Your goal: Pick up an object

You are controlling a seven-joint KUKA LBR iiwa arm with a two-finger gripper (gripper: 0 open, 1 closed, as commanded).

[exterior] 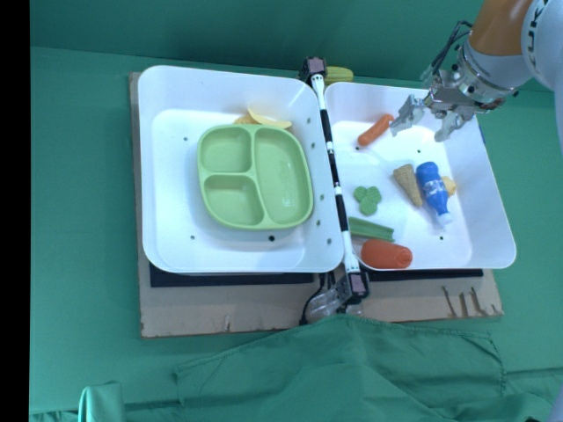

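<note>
Carrot (376, 130), small and orange, lies aslant at the far left of the right bin (493, 236), and I judge it the likely target, being the piece nearest the pincer (431, 120). Going by size: the green tabletop (79, 192) carries a cardboard sheet (176, 323) on which both bins sit side by side. The left bin (167, 104) holds a green divided plate (255, 176) with a yellow piece (266, 118) just behind it. The right bin gathers the loose toy food within the arm's reach: a blue bottle (432, 188) beside a cone (407, 184), a red-orange piece (386, 253) near the front, a green stalk (370, 229) and a green cluster (368, 199). The pincer hangs over the bin's far side with its fingers spread wide, gripping nothing, just right of the carrot.
</note>
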